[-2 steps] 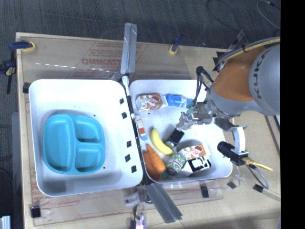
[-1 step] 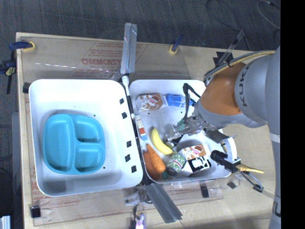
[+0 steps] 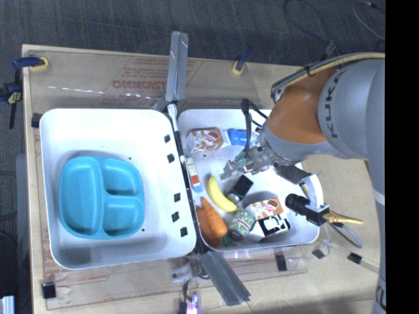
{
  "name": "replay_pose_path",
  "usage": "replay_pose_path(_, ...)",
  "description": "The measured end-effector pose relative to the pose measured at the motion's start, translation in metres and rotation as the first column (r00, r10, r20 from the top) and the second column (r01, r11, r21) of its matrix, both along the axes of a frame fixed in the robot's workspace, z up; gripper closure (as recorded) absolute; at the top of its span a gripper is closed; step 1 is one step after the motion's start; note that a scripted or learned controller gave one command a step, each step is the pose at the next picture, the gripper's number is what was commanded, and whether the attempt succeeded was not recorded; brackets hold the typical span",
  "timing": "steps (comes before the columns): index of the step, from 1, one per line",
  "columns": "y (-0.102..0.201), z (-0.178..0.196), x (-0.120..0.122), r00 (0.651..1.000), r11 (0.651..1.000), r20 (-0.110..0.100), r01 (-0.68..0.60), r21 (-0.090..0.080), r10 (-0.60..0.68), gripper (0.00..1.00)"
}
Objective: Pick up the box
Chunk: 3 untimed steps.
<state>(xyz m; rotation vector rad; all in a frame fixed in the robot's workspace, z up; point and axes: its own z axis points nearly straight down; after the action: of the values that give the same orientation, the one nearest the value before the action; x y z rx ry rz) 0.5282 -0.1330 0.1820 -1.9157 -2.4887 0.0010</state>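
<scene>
A small white and orange box (image 3: 205, 139) lies flat at the far left of the right bin (image 3: 313, 190). A second small box with an orange print (image 3: 266, 208) lies near the bin's front right, next to a black and white packet (image 3: 274, 226). My gripper (image 3: 239, 176) hangs low over the middle of the right bin, between the two boxes and just right of the banana (image 3: 221, 195). It is below and to the right of the first box. Nothing shows as held in it.
A carrot (image 3: 211, 222) and a green can (image 3: 241, 222) lie at the right bin's front. A blue packet (image 3: 237, 137) sits at its back. The left bin (image 3: 49, 126) holds a blue divided tray (image 3: 101, 196). The arm's orange band (image 3: 298, 120) overhangs the bin's right side.
</scene>
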Motion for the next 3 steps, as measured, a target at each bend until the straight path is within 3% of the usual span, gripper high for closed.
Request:
replay_pose_path(1, -0.033, 0.022, -0.052, 0.999, 0.999, -0.001, 0.038, 0.0, -0.038, 1.0)
replay_pose_path(2, -0.047, -0.031, -0.052, 0.985, 0.985, -0.003, -0.172, 0.002, 0.172, 1.0)
replay_pose_path(3, 0.013, 0.082, -0.045, 0.995, 0.995, 0.002, -0.101, -0.001, 0.101, 1.0)
